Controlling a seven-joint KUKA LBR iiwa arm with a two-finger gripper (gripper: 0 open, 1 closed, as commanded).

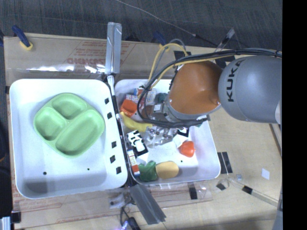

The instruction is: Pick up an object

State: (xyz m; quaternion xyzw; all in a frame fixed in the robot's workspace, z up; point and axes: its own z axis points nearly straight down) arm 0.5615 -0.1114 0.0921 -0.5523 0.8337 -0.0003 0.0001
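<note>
The arm reaches down into the right bin (209,163), its orange band covering much of the bin's middle. My gripper (159,135) hangs low over the bin floor, beside a yellow banana-like piece (128,123). Around it lie an orange-red toy (187,148), a yellow oval object (167,169), a green object (147,170) and an orange piece (128,106) at the bin's left. A black-and-white item (136,143) lies just left of the gripper. The arm hides whatever sits under the wrist.
The left bin (21,176) holds a light green divided plate (69,123). A metal divider bar (113,47) stands between the bins at the back. Cables loop over the arm's wrist. Brown cardboard (240,128) surrounds the bins.
</note>
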